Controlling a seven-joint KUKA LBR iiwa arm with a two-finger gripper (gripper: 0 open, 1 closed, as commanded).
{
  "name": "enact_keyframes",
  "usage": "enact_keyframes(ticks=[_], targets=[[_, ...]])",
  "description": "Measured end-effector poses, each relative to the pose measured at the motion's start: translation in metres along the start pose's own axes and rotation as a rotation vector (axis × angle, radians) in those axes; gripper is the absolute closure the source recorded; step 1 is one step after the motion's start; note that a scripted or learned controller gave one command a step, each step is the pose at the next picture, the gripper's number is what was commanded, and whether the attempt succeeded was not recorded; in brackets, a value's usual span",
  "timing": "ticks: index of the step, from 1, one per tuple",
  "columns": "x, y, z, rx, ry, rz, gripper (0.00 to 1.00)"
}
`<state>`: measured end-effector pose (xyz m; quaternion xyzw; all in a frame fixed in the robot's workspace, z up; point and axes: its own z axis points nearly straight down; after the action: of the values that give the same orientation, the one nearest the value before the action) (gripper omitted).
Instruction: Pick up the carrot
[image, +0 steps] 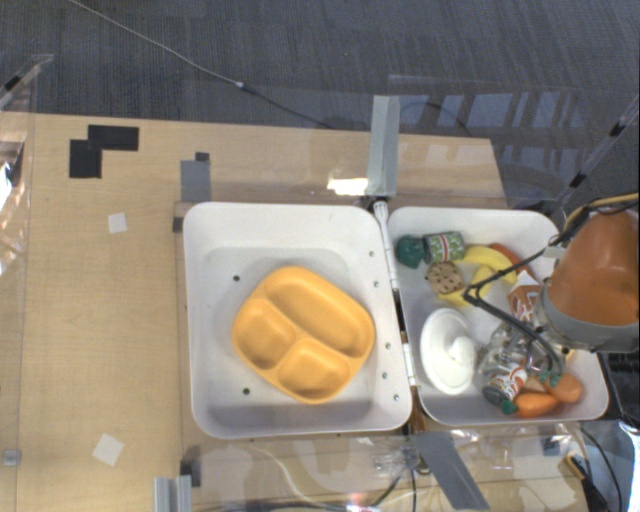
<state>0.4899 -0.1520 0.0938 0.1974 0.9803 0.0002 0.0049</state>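
The carrot (538, 404), orange with a green end, lies in the front right corner of the right bin (520, 222). My gripper (515, 352) hangs low over that corner, just above and left of the carrot, under the grey wrist and the orange band (597, 270). It is blurred against a shiny can (502, 378) with a red and white label. I see nothing clearly between the gripper's tips. A second small orange piece (567, 388) shows beside the carrot, partly under the wrist.
In the right bin are also a white bowl (447, 350), a banana (478, 268), a cookie (442, 277) and a green bottle (432, 247). The left bin (210, 330) holds a yellow divided plate (303, 332). Black cables (500, 305) loop from the arm.
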Motion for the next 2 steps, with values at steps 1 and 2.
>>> enact_keyframes(ticks=[1,2], targets=[[0.0130,0.0296,-0.0090,0.000,0.003,0.152,1.00],[0.0129,0.0289,-0.0090,0.001,0.002,0.153,0.00]])
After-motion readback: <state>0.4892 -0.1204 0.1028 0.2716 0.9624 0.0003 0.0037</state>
